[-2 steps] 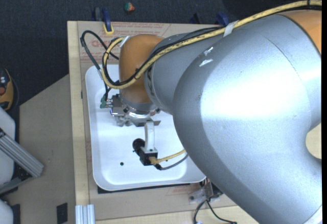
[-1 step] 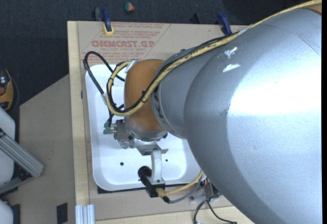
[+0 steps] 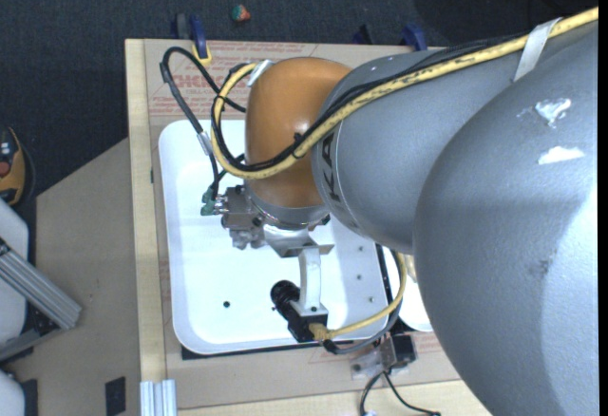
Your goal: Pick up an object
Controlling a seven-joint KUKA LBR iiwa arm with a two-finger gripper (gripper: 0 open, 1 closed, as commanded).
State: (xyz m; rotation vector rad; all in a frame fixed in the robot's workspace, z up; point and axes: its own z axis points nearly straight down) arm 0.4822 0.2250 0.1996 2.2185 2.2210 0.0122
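Note:
My gripper [image 3: 239, 219] hangs low over the middle of the left white bin [image 3: 185, 253], under the orange band [image 3: 285, 129] of the wrist. The grey arm comes in from the right and hides most of the bin's right half and nearly all of the right bin [image 3: 418, 312]. A small green piece [image 3: 207, 203] shows at the gripper's left edge; I cannot tell whether it is an object or part of the tool. A tiny dark spot [image 3: 226, 303] lies on the bin floor near the front.
Black and yellow cables [image 3: 190, 101] loop over the bin's back left corner. Blue clamps [image 3: 197, 28] sit on the bench's far edge. A small red and green item [image 3: 241, 13] lies on the dark floor beyond the bench.

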